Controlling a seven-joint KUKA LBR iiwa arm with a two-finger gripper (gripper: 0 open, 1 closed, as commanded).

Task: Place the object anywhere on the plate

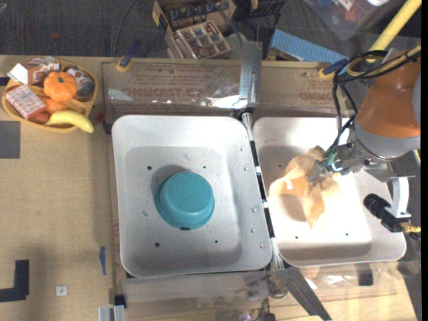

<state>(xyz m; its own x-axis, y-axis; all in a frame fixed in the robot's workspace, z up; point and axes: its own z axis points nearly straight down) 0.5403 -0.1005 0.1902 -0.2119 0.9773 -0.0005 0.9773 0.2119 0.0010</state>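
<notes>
A teal plate [186,200], round and seemingly turned upside down, sits in the middle of the left bin [134,146]. A crumpled tan object [304,189] lies in the right bin [281,136], left of centre.

- My claw [324,168] sits low in the right bin [374,243], touching a tan cloth [304,189].
- A teal plate [186,200] lies in the left bin [134,146].
</notes>
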